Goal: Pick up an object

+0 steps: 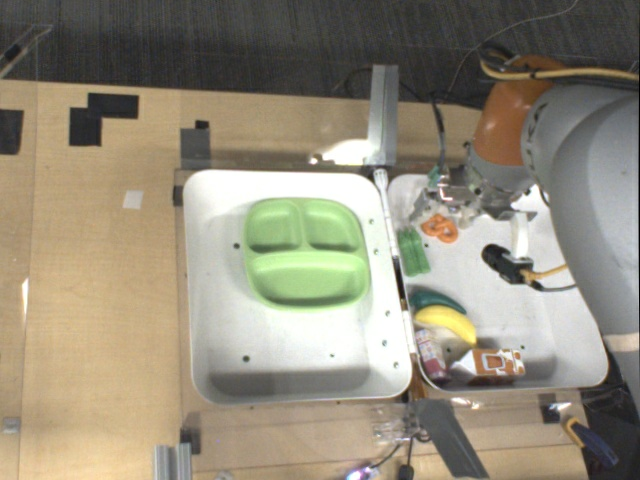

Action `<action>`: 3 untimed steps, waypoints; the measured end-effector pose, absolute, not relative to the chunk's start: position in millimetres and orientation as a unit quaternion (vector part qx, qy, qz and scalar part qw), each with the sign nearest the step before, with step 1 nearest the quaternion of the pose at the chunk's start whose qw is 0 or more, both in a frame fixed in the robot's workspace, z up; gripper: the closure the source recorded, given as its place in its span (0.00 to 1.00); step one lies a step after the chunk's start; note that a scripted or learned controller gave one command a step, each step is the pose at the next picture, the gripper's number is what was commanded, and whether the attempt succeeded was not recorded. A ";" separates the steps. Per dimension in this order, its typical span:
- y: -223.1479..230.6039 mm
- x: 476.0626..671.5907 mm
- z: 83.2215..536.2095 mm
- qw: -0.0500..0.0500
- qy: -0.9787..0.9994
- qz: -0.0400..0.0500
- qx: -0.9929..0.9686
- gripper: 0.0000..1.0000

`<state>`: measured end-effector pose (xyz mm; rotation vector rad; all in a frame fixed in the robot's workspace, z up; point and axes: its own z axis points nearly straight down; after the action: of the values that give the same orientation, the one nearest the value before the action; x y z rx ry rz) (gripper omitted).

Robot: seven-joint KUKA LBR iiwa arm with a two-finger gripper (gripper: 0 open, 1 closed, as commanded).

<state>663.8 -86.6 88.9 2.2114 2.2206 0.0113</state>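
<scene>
L bin (210,368) w/ green tray (304,250); R bin (575,353) w/ banana (446,321); hand (441,206) grip state unclear.

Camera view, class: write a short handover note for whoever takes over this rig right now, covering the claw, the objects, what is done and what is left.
Claw: low over the far end of the right bin, just above a small orange object; grip state unclear.
Right bin also holds a green packet, a banana, a dark green item and a brown carton.
Left bin holds a green divided tray.
Done: approach. Left: grasp and lift an object.
</scene>
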 end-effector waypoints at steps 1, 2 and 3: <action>-40.5 670.4 187.5 0.003 0.807 0.002 0.590 0.00; -30.6 670.0 186.5 0.003 0.826 0.002 0.563 0.00; -63.8 651.5 185.5 0.002 0.751 0.001 0.660 0.00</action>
<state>651.5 -63.8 185.5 2.0719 2.3570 0.0035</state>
